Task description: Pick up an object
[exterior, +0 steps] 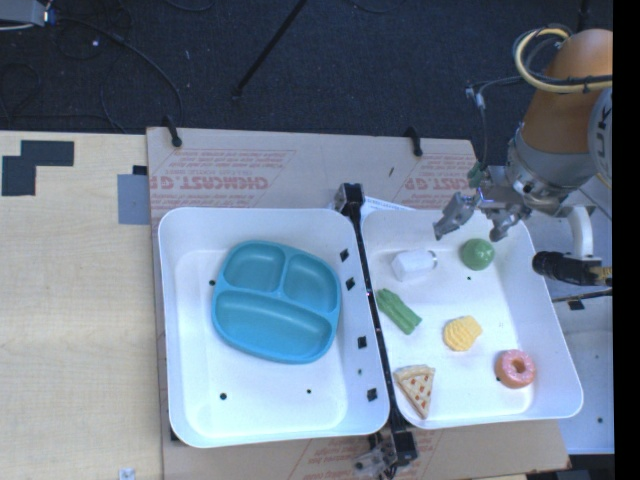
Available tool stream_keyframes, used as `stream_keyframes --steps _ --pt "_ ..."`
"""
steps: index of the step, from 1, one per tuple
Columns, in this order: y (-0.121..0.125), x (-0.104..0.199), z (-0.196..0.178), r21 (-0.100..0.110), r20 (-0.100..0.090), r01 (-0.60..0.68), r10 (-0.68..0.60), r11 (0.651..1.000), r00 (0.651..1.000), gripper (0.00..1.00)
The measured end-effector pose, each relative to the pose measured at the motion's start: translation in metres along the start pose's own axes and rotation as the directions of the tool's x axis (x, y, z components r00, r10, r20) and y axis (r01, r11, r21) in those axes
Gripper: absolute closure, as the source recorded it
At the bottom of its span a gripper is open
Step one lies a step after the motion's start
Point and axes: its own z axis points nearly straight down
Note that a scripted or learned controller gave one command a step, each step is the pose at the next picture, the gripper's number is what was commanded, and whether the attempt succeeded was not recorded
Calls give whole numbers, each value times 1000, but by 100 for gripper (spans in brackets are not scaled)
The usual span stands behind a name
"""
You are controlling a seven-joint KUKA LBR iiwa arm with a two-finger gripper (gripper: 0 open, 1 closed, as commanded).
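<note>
My gripper [476,222] hangs over the far part of the right bin [548,340], fingers open and spread, nothing between them. A green ball [477,254] lies just below the gripper, a little toward its right finger. A white cylinder [412,263] lies to the left of the ball. Farther forward in the same bin are a green ridged stick [398,310], a yellow ridged piece [461,333], a pink doughnut [516,368] and a pizza slice [416,387].
The left bin [185,368] holds a blue divided plate [277,300]. A black divider [365,308] runs between the two bins. The arm's orange band [572,88] and grey wrist stand above the right bin's far right corner.
</note>
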Motion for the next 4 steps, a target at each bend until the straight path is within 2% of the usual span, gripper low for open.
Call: stream_keyframes --steps 1,2,3,4 --pt "2 0 -6 -10 1 2 -2 1000 1000 0" --pt "-2 8 59 -4 0 2 -2 1000 1000 0" --pt "-2 2 109 -5 1 1 -1 1000 1000 0" --pt "4 2 123 -26 2 3 -3 1000 1000 0"
